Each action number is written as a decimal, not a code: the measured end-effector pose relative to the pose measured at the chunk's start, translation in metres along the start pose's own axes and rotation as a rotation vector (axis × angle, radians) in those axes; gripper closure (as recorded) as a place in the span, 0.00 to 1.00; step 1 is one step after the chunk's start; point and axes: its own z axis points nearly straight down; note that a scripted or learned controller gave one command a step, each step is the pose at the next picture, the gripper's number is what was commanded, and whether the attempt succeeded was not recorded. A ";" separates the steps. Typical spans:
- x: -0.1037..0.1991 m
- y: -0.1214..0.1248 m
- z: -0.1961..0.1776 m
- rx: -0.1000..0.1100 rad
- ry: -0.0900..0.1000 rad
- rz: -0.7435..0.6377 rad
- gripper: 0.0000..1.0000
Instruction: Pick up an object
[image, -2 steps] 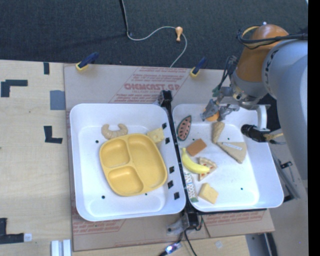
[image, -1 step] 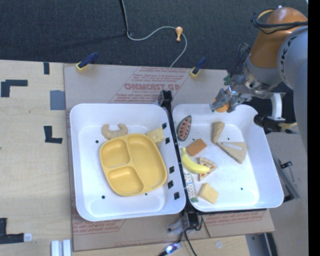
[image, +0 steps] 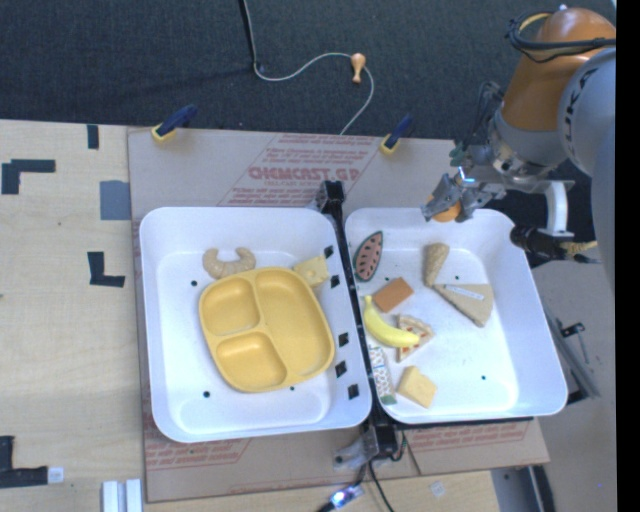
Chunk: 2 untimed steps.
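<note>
A small orange object sits between the fingers of the tool, above the far rim of the right bin, in the upper right of the frame. The tool is closed on it, and the object appears clear of the bin floor, so the pick looks largely done; what is left is to carry it clear. Below it in this bin lie a bread wedge, a banana and a watermelon slice. The left bin holds a yellow divided tray.
</note>
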 end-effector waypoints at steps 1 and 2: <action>0.056 0.003 -0.003 0.001 0.000 -0.005 1.00; 0.114 -0.008 -0.011 0.002 0.000 -0.005 1.00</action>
